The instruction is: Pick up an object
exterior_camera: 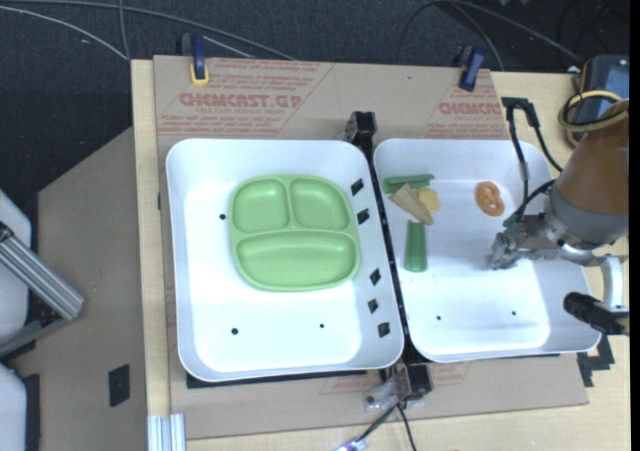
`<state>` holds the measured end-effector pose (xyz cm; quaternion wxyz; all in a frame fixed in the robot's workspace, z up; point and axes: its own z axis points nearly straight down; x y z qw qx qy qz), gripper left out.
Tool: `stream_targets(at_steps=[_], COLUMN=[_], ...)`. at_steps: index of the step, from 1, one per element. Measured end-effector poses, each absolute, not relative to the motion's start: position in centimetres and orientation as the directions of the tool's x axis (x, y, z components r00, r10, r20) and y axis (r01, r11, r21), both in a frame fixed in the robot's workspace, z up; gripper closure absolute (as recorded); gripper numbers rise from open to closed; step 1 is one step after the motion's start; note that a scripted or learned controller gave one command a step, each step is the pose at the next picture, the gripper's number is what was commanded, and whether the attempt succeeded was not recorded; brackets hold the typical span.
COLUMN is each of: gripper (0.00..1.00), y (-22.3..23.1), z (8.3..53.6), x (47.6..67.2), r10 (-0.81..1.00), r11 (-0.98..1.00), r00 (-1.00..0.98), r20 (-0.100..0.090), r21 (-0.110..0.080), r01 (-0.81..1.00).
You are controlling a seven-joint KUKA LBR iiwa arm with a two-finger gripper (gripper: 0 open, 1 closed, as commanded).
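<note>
Far left of the claw [507,251] sits the green tray [294,232]; nearer left the green stick [415,246] and wedge [413,202]; the orange piece [489,198] just above-left. Its opening I cannot tell; it holds nothing visible. Closing here risks grabbing bare bin [480,324] floor.

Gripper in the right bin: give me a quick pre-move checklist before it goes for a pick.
1. Gripper is over the right bin: ok.
2. Object between its fingers: cannot tell.
3. Targets in that bin, an orange piece, a green cylinder and a yellow wedge: ok.
4. Gripper directly above a target: not ok, all lie to its left.
5. Green divided plate sits in the left bin, out of the way: ok.
</note>
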<state>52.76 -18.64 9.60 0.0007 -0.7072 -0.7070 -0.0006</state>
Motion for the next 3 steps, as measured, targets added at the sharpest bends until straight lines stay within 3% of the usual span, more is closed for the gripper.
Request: stream_targets(at_steps=[1, 3], gripper=[1.0, 1.0], y=[-19.1, -18.7], z=[15.9, 27.1], x=[52.5, 53.6], r10=[1.0, 1.0], r11=[0.0, 0.002], r00=[0.0, -0.002], r20=[-0.002, -0.002], r21=[0.006, 0.007], r01=[1.0, 1.0])
